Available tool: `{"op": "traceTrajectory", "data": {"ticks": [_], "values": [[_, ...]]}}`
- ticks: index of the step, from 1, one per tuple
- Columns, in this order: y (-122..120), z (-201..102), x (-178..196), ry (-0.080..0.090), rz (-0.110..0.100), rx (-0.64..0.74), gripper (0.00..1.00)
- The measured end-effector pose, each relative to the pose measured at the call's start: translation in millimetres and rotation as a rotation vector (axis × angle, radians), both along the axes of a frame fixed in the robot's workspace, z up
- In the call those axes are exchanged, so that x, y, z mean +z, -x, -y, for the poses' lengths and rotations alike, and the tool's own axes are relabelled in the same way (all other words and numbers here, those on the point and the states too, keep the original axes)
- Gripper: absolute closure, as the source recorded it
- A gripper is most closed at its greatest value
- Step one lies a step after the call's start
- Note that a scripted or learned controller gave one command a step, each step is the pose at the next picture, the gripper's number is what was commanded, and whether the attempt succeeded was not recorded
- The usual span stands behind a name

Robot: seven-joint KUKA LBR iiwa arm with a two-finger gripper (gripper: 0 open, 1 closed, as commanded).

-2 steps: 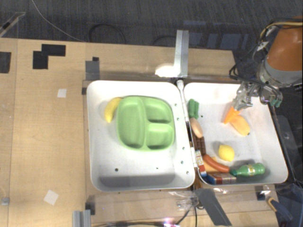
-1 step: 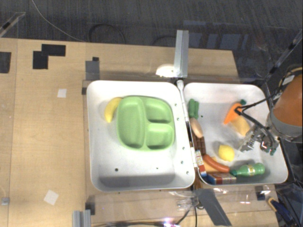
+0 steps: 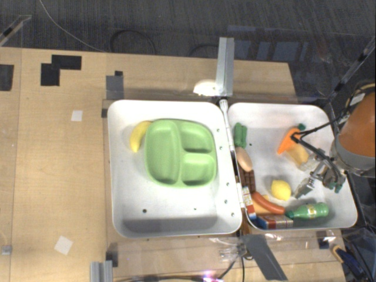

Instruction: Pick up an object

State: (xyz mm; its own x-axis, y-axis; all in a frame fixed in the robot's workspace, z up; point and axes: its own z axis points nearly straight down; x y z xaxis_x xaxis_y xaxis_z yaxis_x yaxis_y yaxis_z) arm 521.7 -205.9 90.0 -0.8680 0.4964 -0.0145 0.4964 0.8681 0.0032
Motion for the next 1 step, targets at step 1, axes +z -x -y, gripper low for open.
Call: {"op": "traceTrajectory", "data": {"ticks": [1], "values": [[-47.2, -74.8, 0.2, 0.000, 0.003, 0.248, 0.00]]}}
